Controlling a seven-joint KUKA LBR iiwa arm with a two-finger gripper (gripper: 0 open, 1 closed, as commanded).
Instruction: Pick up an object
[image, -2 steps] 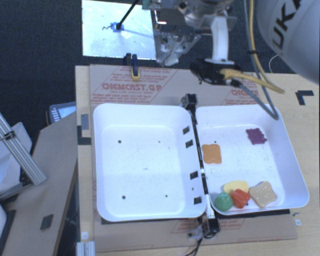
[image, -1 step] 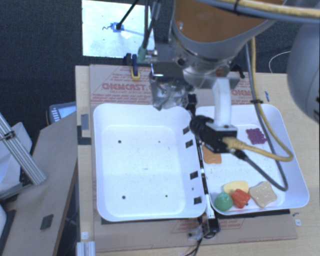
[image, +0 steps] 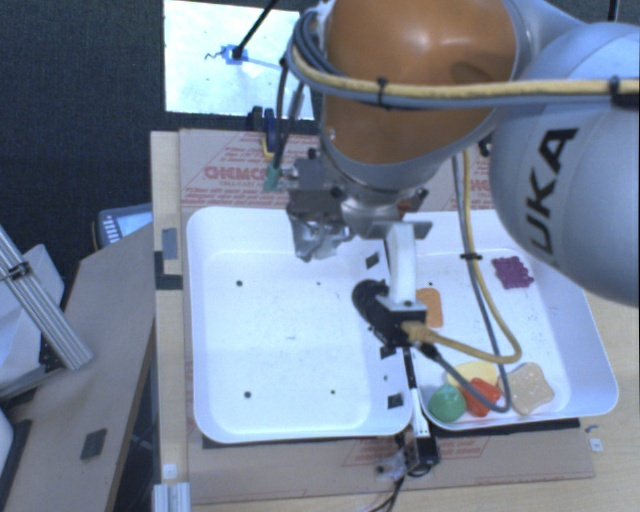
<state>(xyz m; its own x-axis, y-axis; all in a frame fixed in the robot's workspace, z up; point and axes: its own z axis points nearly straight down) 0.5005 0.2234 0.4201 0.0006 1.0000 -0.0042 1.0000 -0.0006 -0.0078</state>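
your grey two-finger gripper (image: 318, 240) hung above the left shallow white bin (image: 215, 300), presumably searching; you couldn't tell its grip state.

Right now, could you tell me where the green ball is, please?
The green ball lies in the right bin's near corner, beside the orange piece.

Left bin (image: 270, 340): smooth white plastic, slightly glossy, speckled. Arm shell (image: 560, 160): glossy grey; orange band (image: 410, 70) shiny. Cardboard sheet (image: 225, 175) matt, printed. Counter (image: 115, 330): matt wood-like board.
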